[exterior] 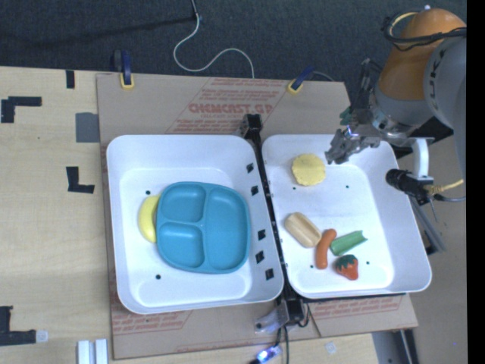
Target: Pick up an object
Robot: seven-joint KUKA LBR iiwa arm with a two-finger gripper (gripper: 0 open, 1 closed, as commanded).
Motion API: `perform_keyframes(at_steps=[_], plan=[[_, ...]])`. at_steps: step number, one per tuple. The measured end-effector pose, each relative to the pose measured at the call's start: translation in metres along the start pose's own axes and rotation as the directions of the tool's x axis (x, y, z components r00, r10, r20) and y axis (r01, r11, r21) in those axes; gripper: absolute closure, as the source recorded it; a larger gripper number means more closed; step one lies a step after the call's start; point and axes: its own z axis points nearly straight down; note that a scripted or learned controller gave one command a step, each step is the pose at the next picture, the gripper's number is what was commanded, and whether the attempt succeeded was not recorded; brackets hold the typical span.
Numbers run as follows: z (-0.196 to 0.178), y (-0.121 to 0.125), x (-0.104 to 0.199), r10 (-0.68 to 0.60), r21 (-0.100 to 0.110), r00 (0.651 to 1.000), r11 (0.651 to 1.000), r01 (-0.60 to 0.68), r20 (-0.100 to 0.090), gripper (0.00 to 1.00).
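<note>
In the right bin (pixel 379 279), bare white floor lies open through the middle and along the right wall, between the yellow disc (pixel 308 170) in its upper left and the cluster low in the frame: a tan bun (pixel 301 229), an orange sausage (pixel 324 248), a green piece (pixel 348 241) and a strawberry (pixel 347 267), packed close together. The hand (pixel 339 149) hangs just right of the disc, crowding the upper edge. In the left bin (pixel 121 203), a blue divided plate (pixel 203 227) takes the centre, with a yellow object (pixel 147 218) tucked under its left rim; room remains along the upper wall and lower left corner. The dark divider (pixel 263 203) separates the bins.
</note>
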Motion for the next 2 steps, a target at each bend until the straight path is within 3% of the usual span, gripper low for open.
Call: perform_keyframes(at_steps=[2], plan=[[0.001,-0.012,0.121,-0.005,0.004,1.0,1.0,0.005,-0.002,1.0]])
